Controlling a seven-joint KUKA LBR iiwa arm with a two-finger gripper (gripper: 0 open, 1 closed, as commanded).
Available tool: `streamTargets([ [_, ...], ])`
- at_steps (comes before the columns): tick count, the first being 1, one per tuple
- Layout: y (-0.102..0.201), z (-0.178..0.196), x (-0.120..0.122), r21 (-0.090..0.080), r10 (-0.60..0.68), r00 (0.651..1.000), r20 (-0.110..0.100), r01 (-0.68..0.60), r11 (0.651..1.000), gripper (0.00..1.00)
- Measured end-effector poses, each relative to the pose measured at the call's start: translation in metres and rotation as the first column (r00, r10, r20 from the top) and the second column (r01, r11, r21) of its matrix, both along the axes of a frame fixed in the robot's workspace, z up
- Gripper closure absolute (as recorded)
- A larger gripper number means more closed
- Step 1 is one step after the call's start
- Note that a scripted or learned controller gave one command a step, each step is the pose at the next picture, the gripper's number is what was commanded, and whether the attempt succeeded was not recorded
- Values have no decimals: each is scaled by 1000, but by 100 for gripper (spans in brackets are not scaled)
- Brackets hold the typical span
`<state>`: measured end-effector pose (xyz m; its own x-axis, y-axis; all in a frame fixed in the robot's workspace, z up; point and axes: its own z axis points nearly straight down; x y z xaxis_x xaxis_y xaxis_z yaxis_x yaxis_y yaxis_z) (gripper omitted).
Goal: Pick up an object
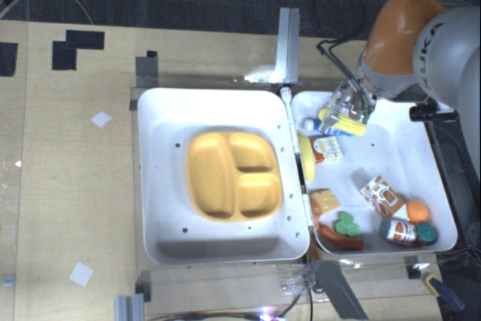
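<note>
At the far end of the right bin (440, 184) the gripper (352, 107) hung low over a yellow-and-blue packet (344, 124), close enough that whether it touched could not be told; whether the hand was open or closed could not be told either. The pickable objects lay crowded in this bin: a small red-and-white carton (326, 149) just beside the packet, a banana (305, 155) pressed along the dividing wall, a cracker (325, 201), a green leaf on a sausage (343, 231), a brown-and-white packet (379, 194), a can (400, 233) and an orange (418, 211) toward the near corner. Probably the packet was chosen for lying uppermost. Open floor lay along the right wall. The left bin (154, 162) held a yellow divided tray (229, 175), well apart.
</note>
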<state>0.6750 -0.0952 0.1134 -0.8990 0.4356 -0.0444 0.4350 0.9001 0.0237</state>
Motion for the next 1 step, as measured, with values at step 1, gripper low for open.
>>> streamTargets([
  [1, 63, 76, -18, 2, -241, 970, -38, 242, 970, 100],
])
